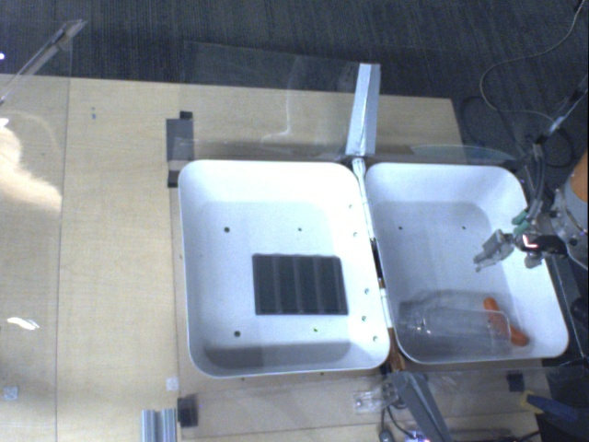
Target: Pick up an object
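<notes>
My claw [502,247] hangs over the right bin [433,191], near its right wall; I cannot tell how it is set, and I see nothing in it. A clear bottle [456,320] with orange bits lies apart at the bin's near edge.

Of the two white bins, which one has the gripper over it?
The right bin. The gripper hangs above its right side, and a clear bottle lies along its near wall. The left bin holds a dark ribbed rectangular block.
</notes>
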`<state>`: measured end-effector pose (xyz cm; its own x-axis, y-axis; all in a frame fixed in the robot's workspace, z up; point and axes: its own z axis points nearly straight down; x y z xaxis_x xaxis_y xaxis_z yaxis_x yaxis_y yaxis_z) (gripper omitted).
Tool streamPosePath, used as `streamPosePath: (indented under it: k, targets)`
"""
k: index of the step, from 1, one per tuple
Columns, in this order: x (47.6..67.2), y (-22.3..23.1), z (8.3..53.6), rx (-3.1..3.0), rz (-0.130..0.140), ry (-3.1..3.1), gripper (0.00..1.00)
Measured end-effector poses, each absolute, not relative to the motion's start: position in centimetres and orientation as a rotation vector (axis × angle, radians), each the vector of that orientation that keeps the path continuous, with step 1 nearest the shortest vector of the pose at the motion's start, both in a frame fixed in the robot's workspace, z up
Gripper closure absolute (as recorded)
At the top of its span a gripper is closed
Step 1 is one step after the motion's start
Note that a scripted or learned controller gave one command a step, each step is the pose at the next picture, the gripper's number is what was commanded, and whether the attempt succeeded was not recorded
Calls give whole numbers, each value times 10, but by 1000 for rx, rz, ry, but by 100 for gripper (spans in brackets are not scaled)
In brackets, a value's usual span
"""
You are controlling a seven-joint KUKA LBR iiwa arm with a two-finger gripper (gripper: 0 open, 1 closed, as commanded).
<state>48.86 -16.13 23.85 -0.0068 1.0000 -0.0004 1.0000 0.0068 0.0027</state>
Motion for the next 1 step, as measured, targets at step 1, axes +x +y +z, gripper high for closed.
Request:
streamPosePath:
  k: [1]
  targets:
    - [491,-207,90,1995,9,2409,0]
